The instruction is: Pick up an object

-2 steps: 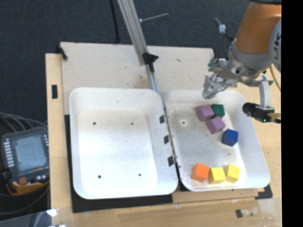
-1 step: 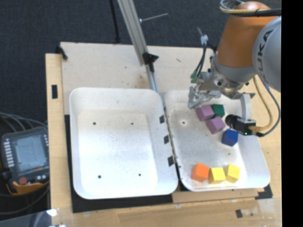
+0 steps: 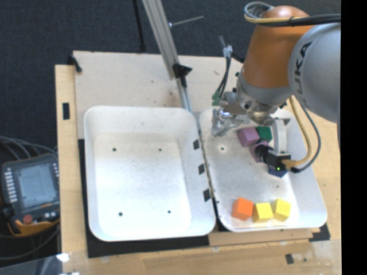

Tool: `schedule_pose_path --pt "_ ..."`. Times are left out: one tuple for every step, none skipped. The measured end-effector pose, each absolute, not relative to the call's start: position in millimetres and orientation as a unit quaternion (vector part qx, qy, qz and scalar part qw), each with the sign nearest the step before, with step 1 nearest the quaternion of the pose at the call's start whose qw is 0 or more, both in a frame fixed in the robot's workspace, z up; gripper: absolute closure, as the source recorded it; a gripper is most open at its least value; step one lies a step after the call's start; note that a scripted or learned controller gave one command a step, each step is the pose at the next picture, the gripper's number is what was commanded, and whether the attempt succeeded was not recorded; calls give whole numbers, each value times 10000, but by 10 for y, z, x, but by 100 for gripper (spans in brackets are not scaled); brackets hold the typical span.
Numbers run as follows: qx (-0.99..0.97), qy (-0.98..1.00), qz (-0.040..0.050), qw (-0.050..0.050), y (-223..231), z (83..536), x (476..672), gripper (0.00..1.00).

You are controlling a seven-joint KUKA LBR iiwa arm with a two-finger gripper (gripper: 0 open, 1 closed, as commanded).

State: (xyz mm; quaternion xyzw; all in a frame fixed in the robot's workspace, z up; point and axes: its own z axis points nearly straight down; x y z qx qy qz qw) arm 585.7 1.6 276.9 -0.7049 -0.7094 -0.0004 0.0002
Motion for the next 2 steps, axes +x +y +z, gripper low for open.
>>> schedule_pose_path --pt "-7046 -7096 -1 6 433 2770 5649 100" --pt "-7049 -7093 6 8 870 2549 5428 100"
